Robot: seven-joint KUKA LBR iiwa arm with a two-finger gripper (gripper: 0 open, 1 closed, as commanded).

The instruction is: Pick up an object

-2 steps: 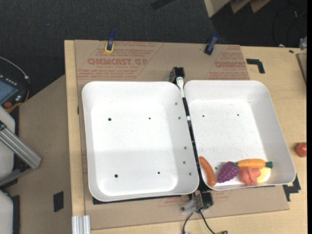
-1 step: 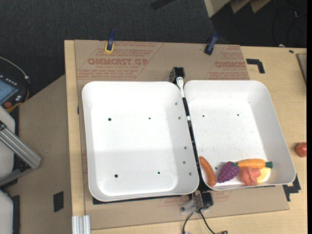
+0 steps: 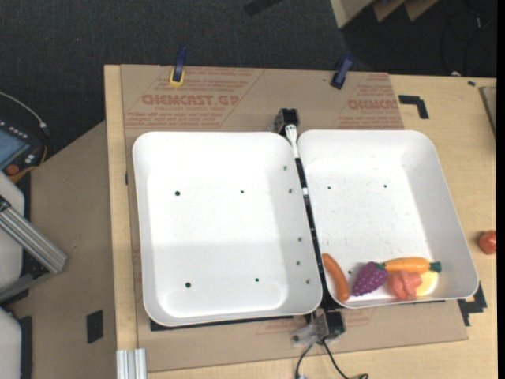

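Observation:
Several toy foods lie bunched along the front edge of the right bin [image 3: 371, 164]. An orange-red sausage-shaped piece [image 3: 335, 277] lies farthest left, next to the divider. A purple grape bunch [image 3: 368, 278] sits just right of it. An orange carrot with a green tip [image 3: 410, 265] rests above a red piece [image 3: 402, 285] and a pale yellow piece [image 3: 427, 283].
The left bin [image 3: 213, 227] sits beside the right one on a cardboard sheet [image 3: 237, 93] held by two clamps at the back. A small orange object [image 3: 488, 242] lies on the bench outside the right bin. Cables and a connector [image 3: 319, 330] sit at the front.

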